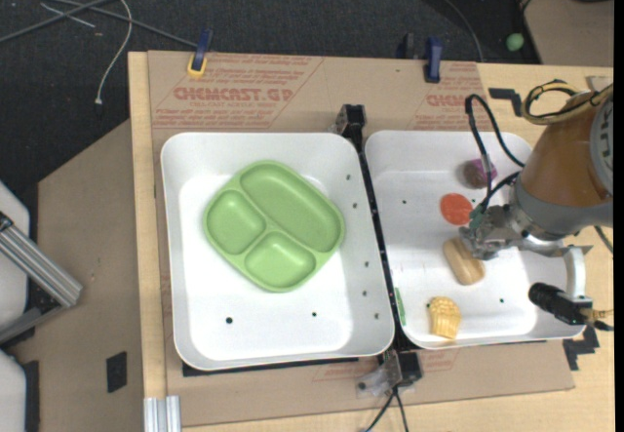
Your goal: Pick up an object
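The scene is lit evenly and brightly from above. The two white bins (pixel 283 342) are almost overexposed, so little surface detail is seen on them. Shadows are soft and short. Slight blur is noticed on the arm (pixel 575 176) at the right.

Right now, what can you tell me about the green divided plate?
The green divided plate is pale green, plastic-looking and rounded, with three compartments: one long, two smaller. All three look bare. It lies flat, turned at a slant, near the middle of the left bin, touching only the bin's floor, well away from the arm.
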